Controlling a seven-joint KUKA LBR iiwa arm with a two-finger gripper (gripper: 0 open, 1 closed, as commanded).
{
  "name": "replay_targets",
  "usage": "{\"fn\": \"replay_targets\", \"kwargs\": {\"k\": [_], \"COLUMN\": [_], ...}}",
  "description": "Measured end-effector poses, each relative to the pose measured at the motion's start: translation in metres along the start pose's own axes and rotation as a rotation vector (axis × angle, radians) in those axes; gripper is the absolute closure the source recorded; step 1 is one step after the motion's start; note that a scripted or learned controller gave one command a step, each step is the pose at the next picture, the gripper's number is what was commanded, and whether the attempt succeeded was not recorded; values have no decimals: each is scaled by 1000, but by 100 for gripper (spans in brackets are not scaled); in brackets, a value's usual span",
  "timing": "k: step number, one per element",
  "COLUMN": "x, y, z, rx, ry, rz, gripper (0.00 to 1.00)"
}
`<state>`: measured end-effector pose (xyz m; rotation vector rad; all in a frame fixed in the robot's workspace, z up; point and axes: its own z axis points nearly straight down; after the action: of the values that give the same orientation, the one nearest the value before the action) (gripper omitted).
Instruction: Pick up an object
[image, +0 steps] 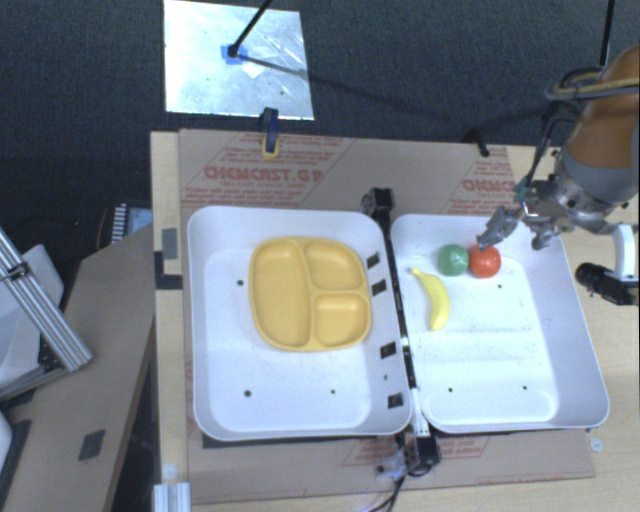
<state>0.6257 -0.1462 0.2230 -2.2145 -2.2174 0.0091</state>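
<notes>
1. Grey metal arm with an orange band reaches in from the right, and its jaws (497, 236) hang over the far part of the right shallow white bin (520, 400).
2. How far the jaws are open I cannot tell; nothing is visibly held between them.
3. Just under the jaws lies a small red round fruit (486, 262), touching a small green round fruit (453, 260) on its left.
4. Near them, toward the front, lies a yellow plastic banana (434, 299).
5. Left white bin (215, 400) carries a yellow plastic plate with three compartments (308, 293).
6. Both bins rest on a brown cardboard sheet (300, 165) on the tabletop.
</notes>
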Motion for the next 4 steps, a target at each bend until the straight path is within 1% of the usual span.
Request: {"fn": "replay_targets", "kwargs": {"k": [1,2,3,4], "x": [0,1,4,5], "y": [2,-2,-7,-6], "z": [-7,36,98,141], "rx": [-11,-8,-6,-7], "ry": [-2,-2,-1,-1], "rz": [-2,0,1,1], "gripper": [0,0,0,0]}}
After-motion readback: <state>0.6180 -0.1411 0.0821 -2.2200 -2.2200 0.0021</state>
